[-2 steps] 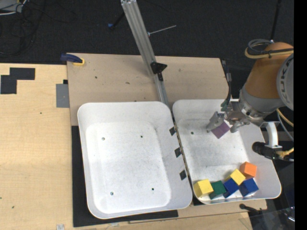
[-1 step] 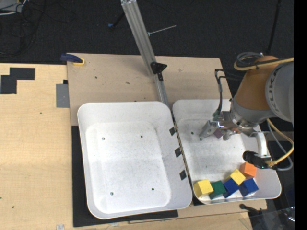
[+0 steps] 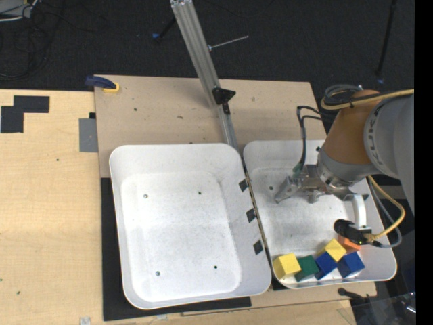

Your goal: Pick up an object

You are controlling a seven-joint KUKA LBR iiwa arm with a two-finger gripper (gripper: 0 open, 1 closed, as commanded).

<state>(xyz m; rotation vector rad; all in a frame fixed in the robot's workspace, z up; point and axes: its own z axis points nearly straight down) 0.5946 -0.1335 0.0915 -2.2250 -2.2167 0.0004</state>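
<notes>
Several small blocks lie crowded in the front corner of the right bin: a yellow block, a green block, a blue block, a second yellow block and another blue block. A small orange piece sits just behind them near the right wall. My gripper hangs low over the bare middle of the right bin, well behind the blocks and apart from them. I see nothing held in it.
The left bin stands beside the right one, joined by black clips. A slanted aluminium bar rises behind the bins. The arm's cables loop over the right bin's right rim.
</notes>
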